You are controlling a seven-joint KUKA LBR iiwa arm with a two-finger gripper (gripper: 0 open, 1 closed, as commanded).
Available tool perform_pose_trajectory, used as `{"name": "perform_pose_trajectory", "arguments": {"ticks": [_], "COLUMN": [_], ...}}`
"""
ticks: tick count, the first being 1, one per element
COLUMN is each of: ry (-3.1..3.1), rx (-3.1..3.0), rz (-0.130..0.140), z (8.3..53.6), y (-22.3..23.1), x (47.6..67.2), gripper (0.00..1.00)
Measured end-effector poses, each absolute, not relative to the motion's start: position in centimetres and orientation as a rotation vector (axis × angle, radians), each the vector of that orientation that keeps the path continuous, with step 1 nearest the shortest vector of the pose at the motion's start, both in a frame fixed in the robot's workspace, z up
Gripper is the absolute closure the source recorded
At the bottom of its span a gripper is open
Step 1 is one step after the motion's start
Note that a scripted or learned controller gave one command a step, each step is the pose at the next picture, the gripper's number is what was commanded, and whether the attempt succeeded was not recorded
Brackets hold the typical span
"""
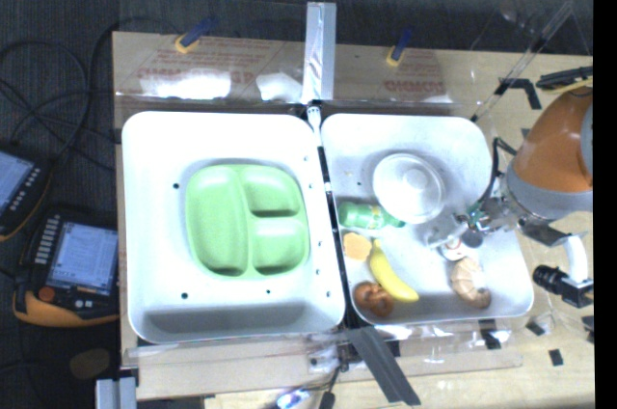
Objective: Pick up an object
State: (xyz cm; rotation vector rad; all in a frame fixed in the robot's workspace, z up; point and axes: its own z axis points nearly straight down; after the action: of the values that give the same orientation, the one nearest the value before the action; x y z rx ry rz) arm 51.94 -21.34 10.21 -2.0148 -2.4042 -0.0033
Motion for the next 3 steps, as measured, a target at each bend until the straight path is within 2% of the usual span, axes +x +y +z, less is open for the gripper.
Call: {"name": "perform_pose_trajectory", "arguments": {"ticks": [1, 2, 3], "ry": [-1.959, -2.021, -2.156], "rx": [-2.449, -2.403, -2.278], "rz": [0.008, 0.009, 0.007], "z": [18.9, 28.0, 22.3], "y": [-16.8, -15.1, -12.2], "x": [48.3, 48.3, 48.3], "gripper": [1.00, 1.00, 1.00]}}
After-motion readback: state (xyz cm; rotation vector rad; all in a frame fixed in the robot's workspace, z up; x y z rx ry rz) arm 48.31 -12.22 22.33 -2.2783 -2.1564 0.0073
